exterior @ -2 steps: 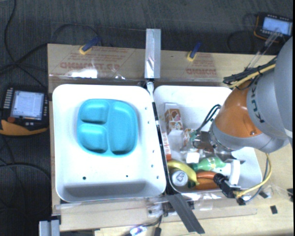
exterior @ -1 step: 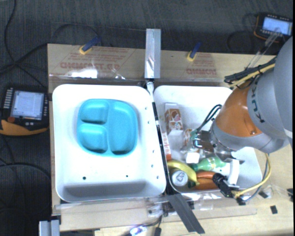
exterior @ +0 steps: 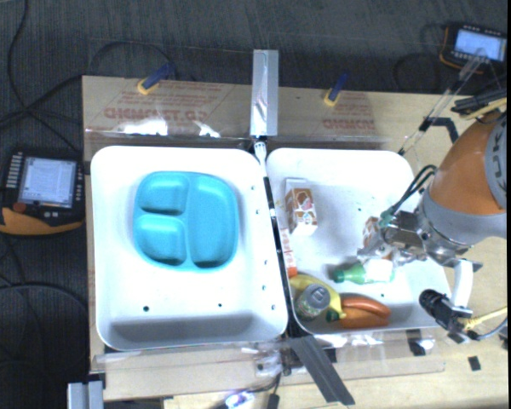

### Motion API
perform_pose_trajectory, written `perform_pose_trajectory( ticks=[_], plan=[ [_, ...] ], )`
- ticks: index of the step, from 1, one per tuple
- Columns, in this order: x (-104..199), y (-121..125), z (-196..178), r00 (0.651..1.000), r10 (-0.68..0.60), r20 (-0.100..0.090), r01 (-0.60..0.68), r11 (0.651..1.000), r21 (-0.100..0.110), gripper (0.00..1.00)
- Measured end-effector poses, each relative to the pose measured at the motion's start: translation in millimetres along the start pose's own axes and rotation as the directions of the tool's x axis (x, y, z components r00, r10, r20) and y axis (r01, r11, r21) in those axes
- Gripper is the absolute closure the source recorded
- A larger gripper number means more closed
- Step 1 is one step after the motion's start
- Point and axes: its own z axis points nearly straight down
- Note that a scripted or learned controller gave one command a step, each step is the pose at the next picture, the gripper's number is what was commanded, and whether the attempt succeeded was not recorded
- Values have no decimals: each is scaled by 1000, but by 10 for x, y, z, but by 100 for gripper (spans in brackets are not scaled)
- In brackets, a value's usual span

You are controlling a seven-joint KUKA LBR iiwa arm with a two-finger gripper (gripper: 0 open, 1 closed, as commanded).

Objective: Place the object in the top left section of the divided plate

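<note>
The blue divided plate (exterior: pixel 187 220) lies in the left bin (exterior: pixel 119 305); its top left section (exterior: pixel 162 192) holds nothing. My gripper (exterior: pixel 377 244) hangs low in the right bin (exterior: pixel 349 173), right of its middle. Just below it lies a green and white bottle (exterior: pixel 362 272), very close to the gripper or touching it; I cannot tell which. A small red and white carton (exterior: pixel 301 206) lies at the bin's upper left. A yellow round item (exterior: pixel 313 300) and an orange-red oblong item (exterior: pixel 364 310) lie along the bin's front edge.
The wall between the two bins (exterior: pixel 272 228) runs down the middle. The arm's grey body and orange band (exterior: pixel 473 186) fill the right side. A handheld screen (exterior: pixel 41 186) sits off the bench at left, cables around it.
</note>
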Motion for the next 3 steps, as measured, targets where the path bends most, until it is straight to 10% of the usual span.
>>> perform_pose_trajectory(
  ticks=[1, 3],
  plan=[
    [405, -104, 725, 950, 312, -3, -312, 950, 3, 100],
    [1823, -437, -58, 979, 202, 3, -202, 979, -17, 100]
  ],
)
